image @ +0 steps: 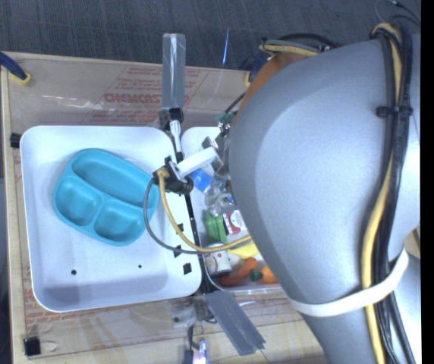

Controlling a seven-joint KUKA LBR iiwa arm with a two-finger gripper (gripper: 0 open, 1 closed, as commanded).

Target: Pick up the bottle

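Bottle (215, 217) upright, mostly arm-hidden

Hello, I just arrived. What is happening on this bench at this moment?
A grey robot arm reaches in from the right and covers most of the right bin, where it is meant to pick up a bottle. Beside the arm, several small colourful items lie crowded in that bin; which one is the bottle is hard to tell. The left bin holds a blue divided tray. No grasp can be seen.
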